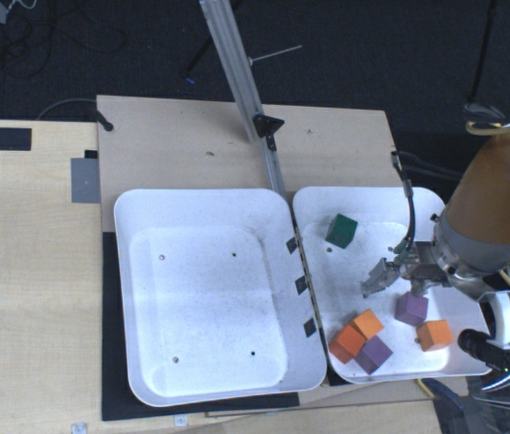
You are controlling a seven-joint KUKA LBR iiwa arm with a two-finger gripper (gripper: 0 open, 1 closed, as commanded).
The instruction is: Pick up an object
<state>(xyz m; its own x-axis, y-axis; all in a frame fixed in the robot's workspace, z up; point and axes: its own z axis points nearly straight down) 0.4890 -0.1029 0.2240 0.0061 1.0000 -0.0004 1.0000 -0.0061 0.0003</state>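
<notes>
Arm: I see it (486, 215) reaching over the right bin (373, 202) from the right; its upper part is cut off at the picture's edge.
Claw: the gripper (398, 277) hangs above the right bin's floor, just beside a purple block (411, 309). I cannot tell from here whether it is spread or closed, and I see nothing clearly in it.
Purple block: partly covered by the claw's body, so its far side is hidden from me.
Other blocks in the right bin: a green block (341, 231) towards the far wall; an orange block (435, 334) near the front rim; a cluster of a light orange block (367, 323), a red-orange block (348, 343) and a second purple block (373, 354), touching.
Left bin (137, 211): just beside the right bin, the rims meeting.
</notes>
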